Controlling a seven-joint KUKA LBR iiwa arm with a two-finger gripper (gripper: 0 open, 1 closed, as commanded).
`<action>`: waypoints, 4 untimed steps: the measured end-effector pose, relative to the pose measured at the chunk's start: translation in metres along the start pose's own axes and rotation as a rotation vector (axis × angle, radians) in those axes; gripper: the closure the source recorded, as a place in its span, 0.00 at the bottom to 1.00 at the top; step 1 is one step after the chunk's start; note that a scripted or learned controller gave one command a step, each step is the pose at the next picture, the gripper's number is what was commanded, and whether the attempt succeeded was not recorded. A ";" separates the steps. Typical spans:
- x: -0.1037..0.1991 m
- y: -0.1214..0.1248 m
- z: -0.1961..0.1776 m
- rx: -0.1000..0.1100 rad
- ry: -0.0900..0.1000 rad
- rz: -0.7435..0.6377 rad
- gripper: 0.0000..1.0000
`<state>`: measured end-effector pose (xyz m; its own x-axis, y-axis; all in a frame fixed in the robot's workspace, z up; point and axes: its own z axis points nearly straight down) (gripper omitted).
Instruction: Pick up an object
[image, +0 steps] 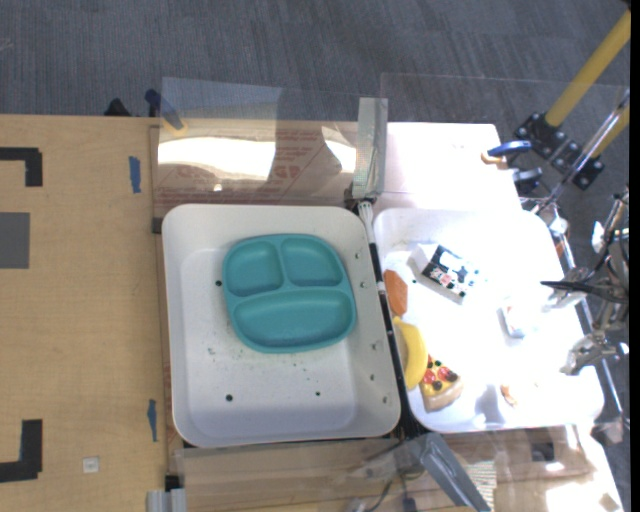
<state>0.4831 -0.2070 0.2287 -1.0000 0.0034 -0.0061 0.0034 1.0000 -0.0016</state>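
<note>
Jaws first: whether they are released or clenched, I cannot tell from this angle. Starting at the far left, a brown cardboard surface carries black corner marks and a strip of blue tape near its upper right. Moving in, the left bin sits at centre frame, and a teal divided plate lies flat in its upper half, three compartments facing up; dark specks dot the bin floor below it. Above that bin, at the top of the frame, a clear plastic sheet catches a glare. Across the dark seam, the right bin holds the candidates for picking. Hugging its left wall, from top to bottom of the frame: an orange-red piece, a yellow banana just below it, and a pizza slice toy touching the banana's lower end. Up and to the right of the orange-red piece lies a black-and-white box, tilted. Further right, well apart, rests a small pale item, and near the bin's lower edge a tiny orange-and-white bit, too small to tell. In the upper right corner, a yellow pole slants over a blue-handled clamp.
</note>
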 end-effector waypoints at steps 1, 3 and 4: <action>-0.039 -0.017 0.139 0.004 -0.009 0.008 0.00; -0.021 0.049 0.059 -0.001 -0.005 0.236 1.00; -0.016 0.051 0.004 0.002 -0.007 -0.092 1.00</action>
<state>0.4992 -0.1559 0.2250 -0.9960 -0.0885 -0.0128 -0.0885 0.9961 -0.0040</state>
